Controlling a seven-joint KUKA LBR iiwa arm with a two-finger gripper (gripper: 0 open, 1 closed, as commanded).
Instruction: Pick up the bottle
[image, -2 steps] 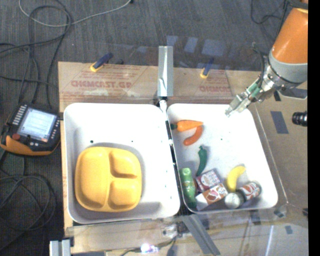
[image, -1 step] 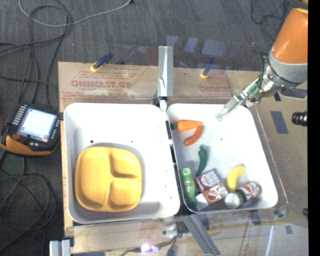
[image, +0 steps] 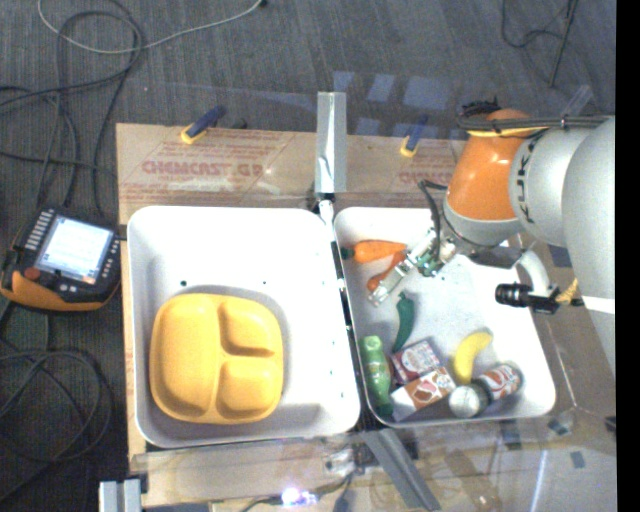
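dark grey carpet floor (image: 250, 60) all round bench, far above and left of pincer. thin cables (image: 90, 35) loop across carpet, upper left of pincer. brown cardboard sheet (image: 230, 165) lies under bins, left of and above pincer. yellow-blue clamps (image: 202, 123) on cardboard's far edge. handheld control pendant (image: 65, 257) with lit screen on floor, far left of pincer. light even, soft.

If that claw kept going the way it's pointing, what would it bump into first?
The end effector points down-left over the right bin. Going straight on, it would probably meet the bin's floor beside the carrot first, then the wall between the bins; depth is hard to judge.
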